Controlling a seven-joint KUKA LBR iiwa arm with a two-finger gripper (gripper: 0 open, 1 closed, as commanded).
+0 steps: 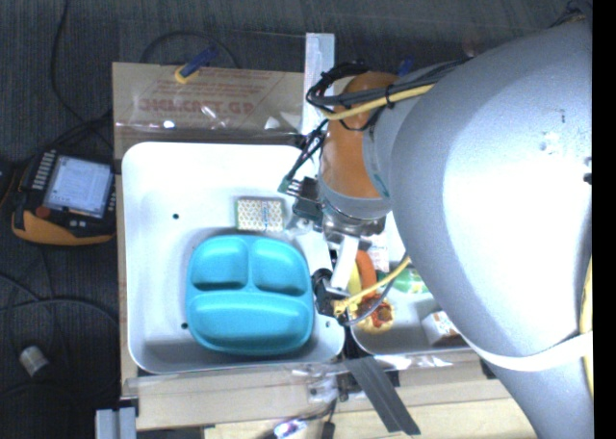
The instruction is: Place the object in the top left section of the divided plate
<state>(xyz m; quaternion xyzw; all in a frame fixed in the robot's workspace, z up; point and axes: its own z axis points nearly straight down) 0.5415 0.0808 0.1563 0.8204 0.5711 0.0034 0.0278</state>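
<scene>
Toward the lower middle of the left bin [154, 235] lies the blue divided plate [252, 295], its two smaller sections at the top and one wide section below; all three look bare. Just above the plate's top edge, on the white floor of the bin, sits a small pale speckled sponge [260, 214], close to the plate's rim but outside it. Right of the plate, over the wall between the two bins, the jaws [337, 278] hang down from the grey arm [500, 187] with its orange band [348, 153]; whether they are spread or pinching anything cannot be told, since cables and clutter crowd around them. Under and beside them in the right bin [423, 346] lie mixed small items, among them something orange, something yellow and something green. Black cables loop round the wrist. Behind the left bin lies a clear plastic bag [207, 100] on brown cardboard, and off the bench to the left a handheld control pad [67, 194] rests on the dark carpet.
</scene>
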